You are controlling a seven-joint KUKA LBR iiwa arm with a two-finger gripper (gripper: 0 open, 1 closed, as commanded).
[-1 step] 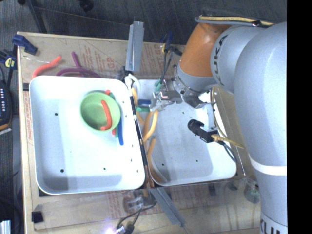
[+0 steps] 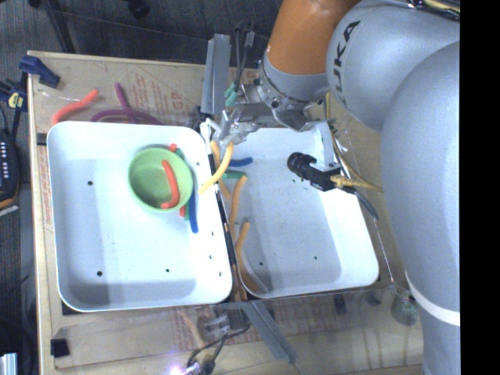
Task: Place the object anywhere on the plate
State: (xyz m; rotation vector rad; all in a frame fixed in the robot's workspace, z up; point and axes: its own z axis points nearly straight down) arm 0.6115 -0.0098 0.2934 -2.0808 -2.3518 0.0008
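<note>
Right now the gripper (image 2: pixel 221 135) sits above the seam between both bins, fingers pinching a yellow strip (image 2: pixel 218 171) that dangles just right of the green plate (image 2: pixel 160 180), whose hollow holds a red strip (image 2: pixel 169 180).

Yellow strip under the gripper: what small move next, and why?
Probably carry it left toward the green plate. The yellow strip dangles below the gripper over the seam between the bins, its tip just short of the plate's rim, where a red strip lies.
</note>
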